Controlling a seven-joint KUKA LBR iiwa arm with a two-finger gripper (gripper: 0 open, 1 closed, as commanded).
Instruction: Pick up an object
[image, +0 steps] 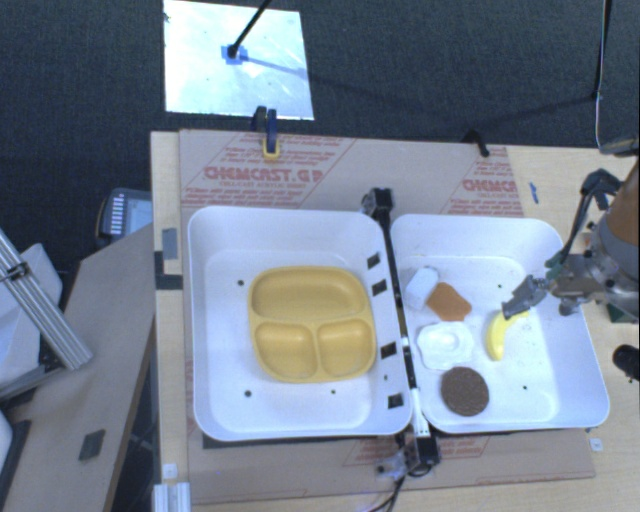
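the tool (520, 300) is hanging low in the right-hand shallow white bin (575, 395), its dark fingertips sitting right at the upper end of the small yellow banana (495, 335); from here i cannot tell how far it is opened or whether it is gripping anything. left of the banana, an orange wedge (449, 301), a white fried-egg toy (444, 345) and a brown round cookie (465, 391) are lying. a yellow divided tray (307, 323) is sitting in the left white bin (215, 250).
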